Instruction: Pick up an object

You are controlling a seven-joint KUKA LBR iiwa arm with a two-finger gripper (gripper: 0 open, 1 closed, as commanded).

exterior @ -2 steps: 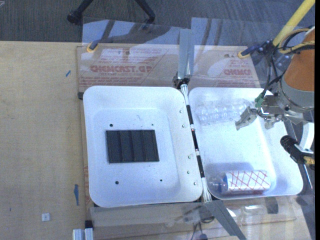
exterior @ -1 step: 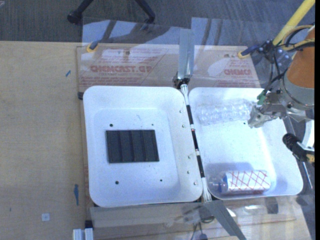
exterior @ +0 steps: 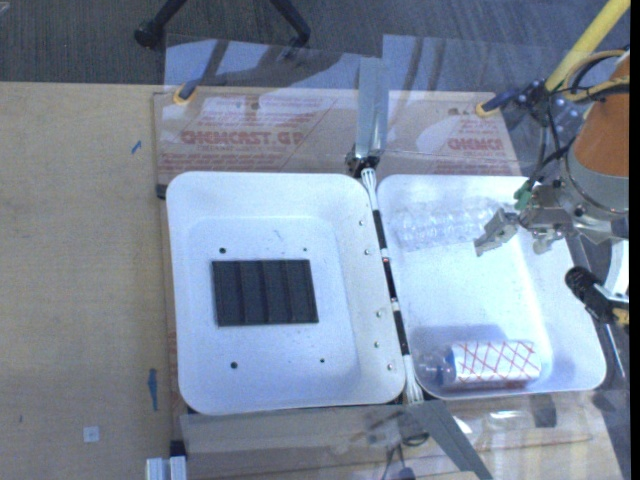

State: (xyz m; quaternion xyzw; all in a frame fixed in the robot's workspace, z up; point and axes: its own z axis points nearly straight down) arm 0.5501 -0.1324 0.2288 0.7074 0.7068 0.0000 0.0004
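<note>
A clear crumpled plastic bottle lies across the far side of the right bin. At that bin's near edge lies a red-and-white patterned can on its side. In the left bin a dark grey ribbed rectangular pad lies flat. My gripper hangs above the right bin's far right part, just right of the bottle's end. It is open, with nothing between its fingers.
A metal divider runs between the two bins. Cardboard sheets under clear plastic lie behind them. Cables and a yellow hose hang at the upper right beside the arm. Bare bench spreads to the left.
</note>
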